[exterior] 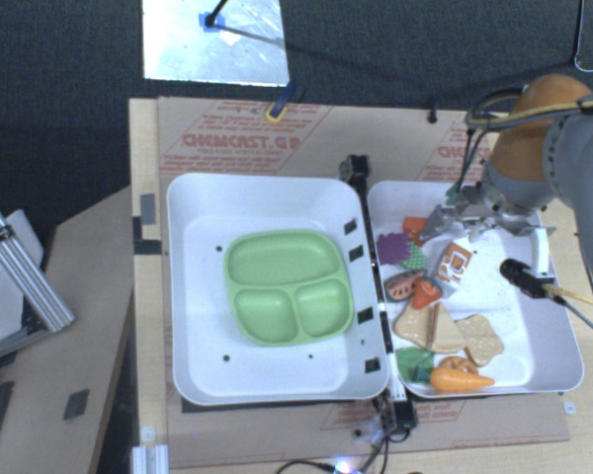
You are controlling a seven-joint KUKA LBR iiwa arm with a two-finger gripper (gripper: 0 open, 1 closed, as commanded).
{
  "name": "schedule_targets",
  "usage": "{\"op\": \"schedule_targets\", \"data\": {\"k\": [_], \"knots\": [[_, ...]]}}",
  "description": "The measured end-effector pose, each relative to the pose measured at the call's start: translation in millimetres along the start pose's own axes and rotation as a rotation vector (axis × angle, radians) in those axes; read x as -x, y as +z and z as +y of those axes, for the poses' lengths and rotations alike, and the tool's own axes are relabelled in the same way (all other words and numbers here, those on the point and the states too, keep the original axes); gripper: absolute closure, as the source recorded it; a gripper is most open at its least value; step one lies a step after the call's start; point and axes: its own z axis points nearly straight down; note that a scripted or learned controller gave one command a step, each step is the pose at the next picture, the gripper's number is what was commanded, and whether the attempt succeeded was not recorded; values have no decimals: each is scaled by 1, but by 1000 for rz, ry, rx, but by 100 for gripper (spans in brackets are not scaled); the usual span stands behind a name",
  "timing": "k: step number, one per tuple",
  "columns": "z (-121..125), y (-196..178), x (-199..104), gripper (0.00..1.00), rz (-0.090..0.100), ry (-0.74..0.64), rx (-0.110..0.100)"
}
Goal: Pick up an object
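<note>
On the left is a white bin [198, 363]. A green plate [285, 286] with three parts lies flat in the middle of it.

Just to the right is the second white bin [546, 355]. The toys to pick from are all in here, mostly on its left side. At the far end is a little orange piece [415, 227], with purple grapes [403, 253] just near of it. A watermelon slice [403, 286] lies near the grapes. A small white and orange box [453, 265] lies tilted next to them. Nearer are two slices of bread [430, 326], touching each other. At the near edge are a green leaf [410, 361] and an orange carrot [460, 375].

The gripper [457, 221] is over the far part of this bin, just beyond the box. I cannot tell if it is spread or pressed together. Nothing can be seen held in it. The grey arm [573, 156] comes in from the right.
</note>
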Motion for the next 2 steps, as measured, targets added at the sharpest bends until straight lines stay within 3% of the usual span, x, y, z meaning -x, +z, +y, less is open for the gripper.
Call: {"op": "schedule_targets", "data": {"k": [1,2], "knots": [[1,-13,0,100,-1,0,5],[6,-58,4,100,0,-1,3]]}}
